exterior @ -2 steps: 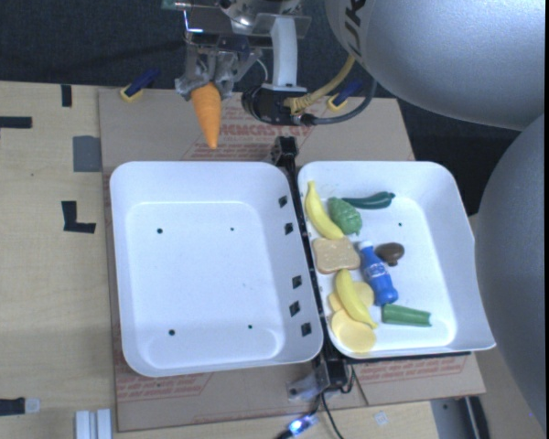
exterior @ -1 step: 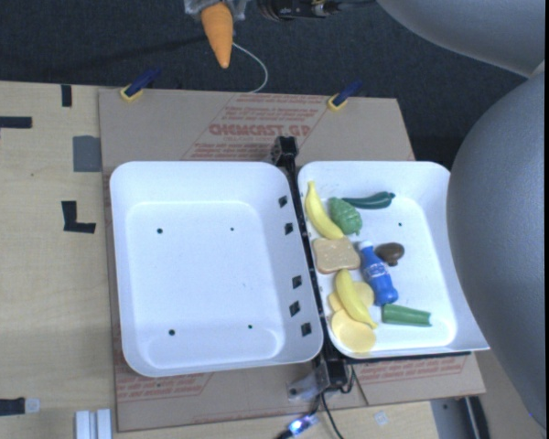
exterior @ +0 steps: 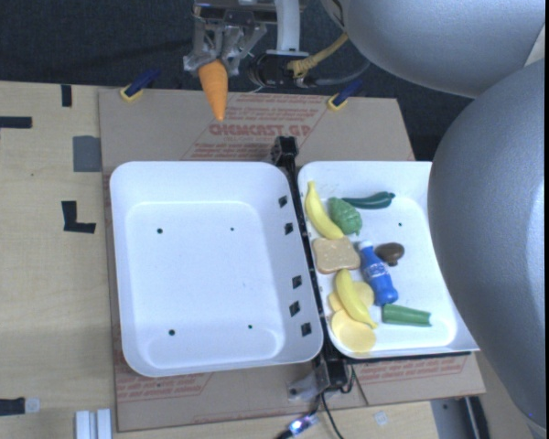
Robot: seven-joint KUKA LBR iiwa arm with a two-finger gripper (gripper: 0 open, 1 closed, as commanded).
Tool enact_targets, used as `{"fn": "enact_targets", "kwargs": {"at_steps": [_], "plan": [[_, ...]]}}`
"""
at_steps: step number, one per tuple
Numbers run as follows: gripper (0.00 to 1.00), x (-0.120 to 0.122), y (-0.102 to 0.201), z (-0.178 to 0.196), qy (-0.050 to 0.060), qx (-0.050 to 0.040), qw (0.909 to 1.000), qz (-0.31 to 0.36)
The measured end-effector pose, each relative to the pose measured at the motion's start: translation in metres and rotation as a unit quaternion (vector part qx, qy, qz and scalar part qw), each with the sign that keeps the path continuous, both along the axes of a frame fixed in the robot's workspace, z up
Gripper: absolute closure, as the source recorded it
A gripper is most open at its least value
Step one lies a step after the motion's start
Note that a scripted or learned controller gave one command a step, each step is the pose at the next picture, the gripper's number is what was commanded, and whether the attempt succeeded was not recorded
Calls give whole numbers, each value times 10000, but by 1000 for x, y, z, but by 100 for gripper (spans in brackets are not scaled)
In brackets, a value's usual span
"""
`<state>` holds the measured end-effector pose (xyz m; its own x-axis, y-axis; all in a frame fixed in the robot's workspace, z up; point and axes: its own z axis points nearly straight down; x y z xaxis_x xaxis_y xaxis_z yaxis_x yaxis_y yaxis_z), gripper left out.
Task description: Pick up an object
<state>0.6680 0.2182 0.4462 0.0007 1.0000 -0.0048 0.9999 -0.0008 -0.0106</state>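
One orange carrot (exterior: 214,87) hangs point-down from the gripper (exterior: 216,62), its thick upper end pinched between the fingers, so the tool is clamped on it. Taking the left bin (exterior: 133,245) as the landmark, the carrot sits well above that bin's far rim, over the brown cardboard sheet (exterior: 256,131) that lies under both bins, and a little toward the bin's right half. The gripper body rises from there to the top edge of the view, with a yellowish cable (exterior: 316,58) curling off to its right and the broad grey arm (exterior: 457,26) filling the space beyond. Two blue-and-yellow clamps (exterior: 139,84) hold the cardboard's far corners, one just left of the carrot. Touching the left bin along its right wall is the right bin (exterior: 439,245), and in it lie a banana (exterior: 317,213), a green bumpy piece (exterior: 346,216), a dark green pepper (exterior: 370,200), a slice of bread (exterior: 335,254), a blue bottle (exterior: 378,276), a brown lump (exterior: 390,253), a second yellow banana-like piece (exterior: 352,297), a pale yellow round piece (exterior: 352,333) and a green vegetable (exterior: 405,315)
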Motion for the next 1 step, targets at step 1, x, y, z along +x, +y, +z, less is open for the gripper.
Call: {"fn": "enact_targets", "kwargs": {"at_steps": [1], "plan": [[100, -4, 16, 94, -92, 38, 9999, 24]]}}
